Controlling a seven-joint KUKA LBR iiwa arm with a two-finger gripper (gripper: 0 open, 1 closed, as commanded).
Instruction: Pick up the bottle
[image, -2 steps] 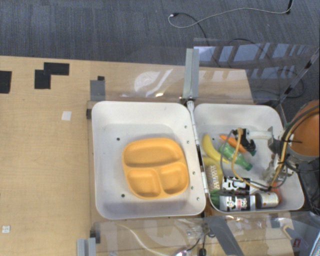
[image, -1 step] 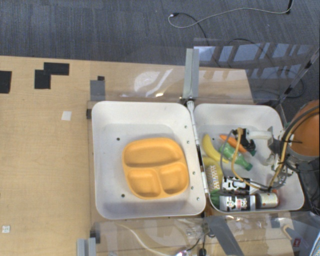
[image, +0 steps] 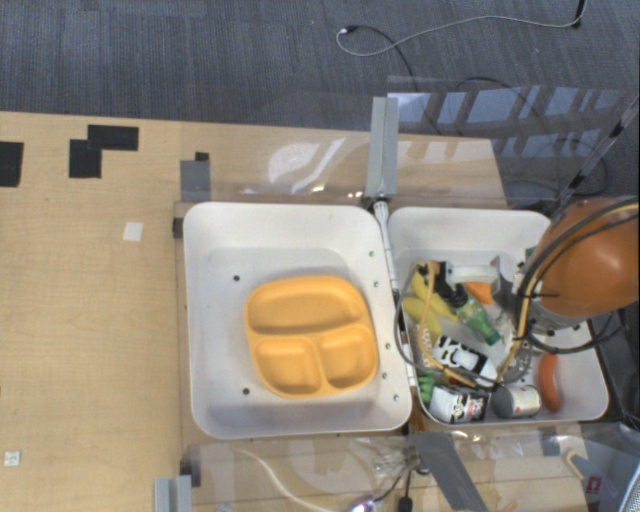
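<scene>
A small green bottle (image: 477, 320) with an orange end lies slantwise in the middle of the right bin (image: 450, 232), among other clutter. The arm comes in from the right, and its orange band (image: 590, 262) hangs over the bin's right half. Below the band, my gripper (image: 514, 343) reaches down into the clutter just right of the bottle. The wrist and cables hide its tip. Whether it touches the bottle cannot be told.
The left bin (image: 210, 330) holds an orange divided plate (image: 310, 335). Around the bottle lie yellow pieces (image: 424, 296), a black-and-white pack (image: 460, 356), a grey can (image: 516, 401), a white-and-black can (image: 455, 406) and a red-orange item (image: 548, 382).
</scene>
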